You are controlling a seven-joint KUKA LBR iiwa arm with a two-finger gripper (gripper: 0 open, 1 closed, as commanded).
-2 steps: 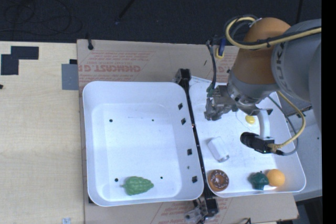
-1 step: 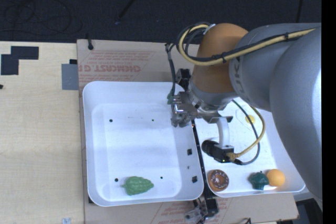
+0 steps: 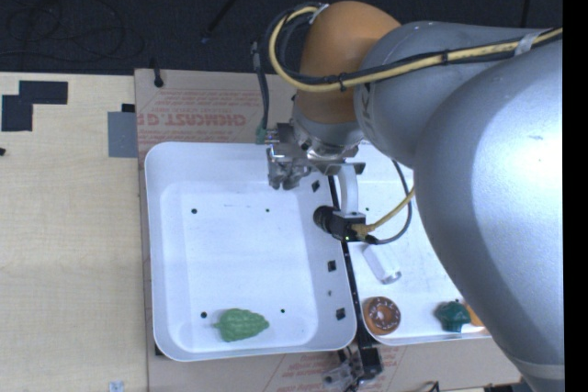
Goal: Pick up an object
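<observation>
Your gripper (image 3: 288,172) hangs at the upper rim of the glossy white left bin (image 3: 165,243), center frame; you can't make out its grip. A lumpy green piece (image 3: 242,324) lies near that bin's lower edge. A round brown doughnut (image 3: 380,315) sits in the right bin (image 3: 415,287).

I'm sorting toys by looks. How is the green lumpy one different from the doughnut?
The green lumpy toy is light green; the doughnut is brown. The green lumpy toy is bumpy and blob-shaped; the doughnut is round and flat. The green lumpy toy lies in the left bin, the doughnut in the right bin. Both lie near the bins' lower edge.
</observation>
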